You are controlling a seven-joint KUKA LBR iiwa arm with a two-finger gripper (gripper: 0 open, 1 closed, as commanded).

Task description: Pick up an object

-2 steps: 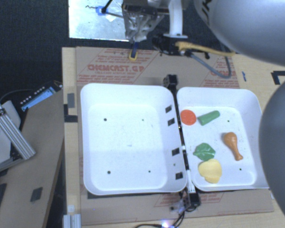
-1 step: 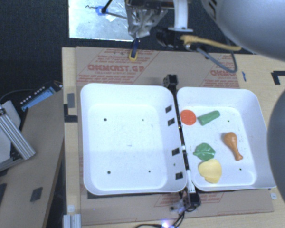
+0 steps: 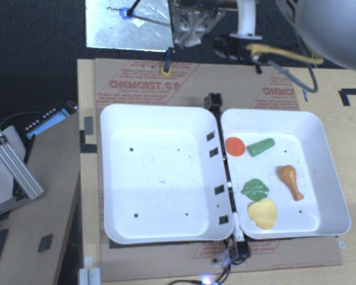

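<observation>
Yellow toy (image 3: pixel 263 213) w/ green leaf (image 3: pixel 255 189), right bin (image 3: pixel 329 177)

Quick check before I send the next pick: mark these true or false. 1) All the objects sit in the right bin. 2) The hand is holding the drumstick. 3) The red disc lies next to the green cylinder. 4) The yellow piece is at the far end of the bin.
1) True: red disc, green cylinder, drumstick, green leaf and yellow piece all lie in the right bin.
2) False: the drumstick lies in the bin.
3) True.
4) False: it is at the near end.
</observation>
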